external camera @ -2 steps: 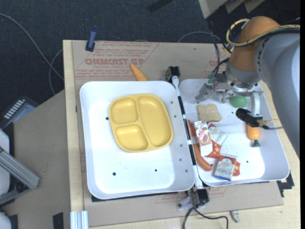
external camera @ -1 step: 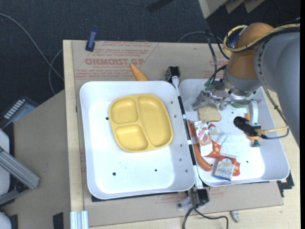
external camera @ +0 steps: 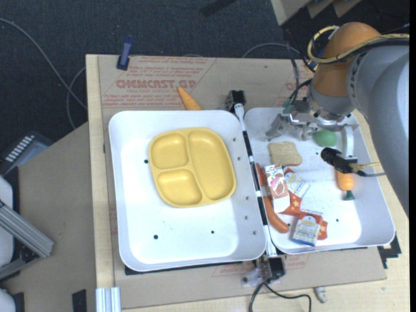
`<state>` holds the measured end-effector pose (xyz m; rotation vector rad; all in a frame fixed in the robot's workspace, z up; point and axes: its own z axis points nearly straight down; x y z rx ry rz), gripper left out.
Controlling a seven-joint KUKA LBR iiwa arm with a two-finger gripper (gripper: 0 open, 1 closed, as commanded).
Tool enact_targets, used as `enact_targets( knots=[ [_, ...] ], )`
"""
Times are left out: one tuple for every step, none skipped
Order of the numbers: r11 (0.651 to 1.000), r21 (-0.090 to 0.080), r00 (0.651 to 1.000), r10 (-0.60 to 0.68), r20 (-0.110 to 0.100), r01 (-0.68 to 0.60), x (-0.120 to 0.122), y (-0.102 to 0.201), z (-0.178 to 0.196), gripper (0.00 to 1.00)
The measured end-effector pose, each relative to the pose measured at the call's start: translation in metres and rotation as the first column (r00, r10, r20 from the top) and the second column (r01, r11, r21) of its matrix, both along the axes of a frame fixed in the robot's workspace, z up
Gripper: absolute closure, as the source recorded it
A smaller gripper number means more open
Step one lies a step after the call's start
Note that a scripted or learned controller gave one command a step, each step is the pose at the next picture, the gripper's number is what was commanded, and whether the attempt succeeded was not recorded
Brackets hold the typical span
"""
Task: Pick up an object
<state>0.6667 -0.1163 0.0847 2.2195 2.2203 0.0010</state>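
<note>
End effector [external camera: 316, 127]: low over the far end of the right bin [external camera: 367, 210], on the grey arm [external camera: 383, 64] reaching in from the right; how far it is open, and whether it has hold of anything, cannot be told
Green object [external camera: 326, 137]: far end of the right bin, just beside the end effector and partly hidden by it (shape unclear)
Bread slice [external camera: 285, 153]: flat, left of the green object, toward the bin's far-left part
Sausage [external camera: 272, 208]: red, lying along the right bin's left wall, close against it
Red-and-white packet [external camera: 281, 186]: touching the sausage, just nearer than the bread slice
Small packet [external camera: 307, 229]: near the front rim, beside the sausage's near end
Carrot [external camera: 346, 181]: right part of the right bin, apart from the packets
Open room, right bin: bare white floor between packets and carrot, and on to the right rim and front-right corner
Left bin [external camera: 195, 236]: holds one yellow divided plate [external camera: 192, 166], toward the far side; bare floor all round it, widest along the front rim
Bin edges: the two bins meet wall to wall down the middle
Tabletop [external camera: 156, 83]: printed brown board showing beyond the far rims; an orange piece [external camera: 189, 99] lies just off the left bin's far rim, a blue object [external camera: 124, 52] at the board's far edge
</note>
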Motion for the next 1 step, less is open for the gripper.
enact_targets(
  knots=[
    [1.000,0.002,1.000,0.000,-0.003,0.000,-0.0438,0.0220,0.0337,0.00]
  ],
)
